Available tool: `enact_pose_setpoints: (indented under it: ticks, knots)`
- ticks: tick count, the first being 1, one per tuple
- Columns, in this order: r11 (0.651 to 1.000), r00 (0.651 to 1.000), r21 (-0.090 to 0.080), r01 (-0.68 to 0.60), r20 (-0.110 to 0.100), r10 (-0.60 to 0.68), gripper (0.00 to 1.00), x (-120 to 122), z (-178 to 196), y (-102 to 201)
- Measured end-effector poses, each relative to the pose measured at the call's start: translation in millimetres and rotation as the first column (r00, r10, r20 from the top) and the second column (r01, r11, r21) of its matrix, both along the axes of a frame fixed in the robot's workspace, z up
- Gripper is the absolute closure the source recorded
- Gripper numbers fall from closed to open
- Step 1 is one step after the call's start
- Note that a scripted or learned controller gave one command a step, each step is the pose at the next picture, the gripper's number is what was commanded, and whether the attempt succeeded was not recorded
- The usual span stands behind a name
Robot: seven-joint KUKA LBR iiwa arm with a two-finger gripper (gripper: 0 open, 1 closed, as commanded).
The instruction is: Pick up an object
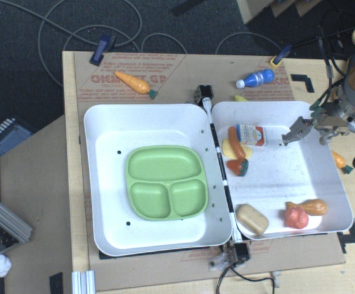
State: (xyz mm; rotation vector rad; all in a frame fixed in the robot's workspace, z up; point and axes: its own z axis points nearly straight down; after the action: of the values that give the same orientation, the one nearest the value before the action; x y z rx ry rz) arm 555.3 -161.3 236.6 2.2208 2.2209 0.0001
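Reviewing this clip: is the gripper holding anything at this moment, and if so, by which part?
Nothing is held. The gripper hangs over the right bin with nothing between its fingers; the nearest item, a small bottle, lies apart from it.

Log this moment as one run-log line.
arm: over right bin far side | gripper: nothing seen between fingers | nearest: small bottle lying in bin | left bin: green tray | status: no pick yet

Green tray (165, 182) in white bin (104, 139). Orange carrot (133, 82), blue bottle (256, 78) on tan board (79, 164). Pink toy (296, 217), tan bun (251, 219).
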Motion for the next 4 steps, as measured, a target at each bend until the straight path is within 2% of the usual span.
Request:
enact_pose_setpoints:
  ticks: [1,2,3,4]
  knots:
    - [1.000,1.000,0.002,-0.002,-0.001,0.002,0.00,54,-61,52]
    - [1.000,1.000,0.002,-0.002,-0.002,0.002,0.00,39,-52,95]
    - [1.000,1.000,-0.002,-0.002,0.011,0.002,0.00,102,-147,66]
    - [1.000,1.000,0.000,-0.004,0.018,0.004,1.00,105,-134,68]
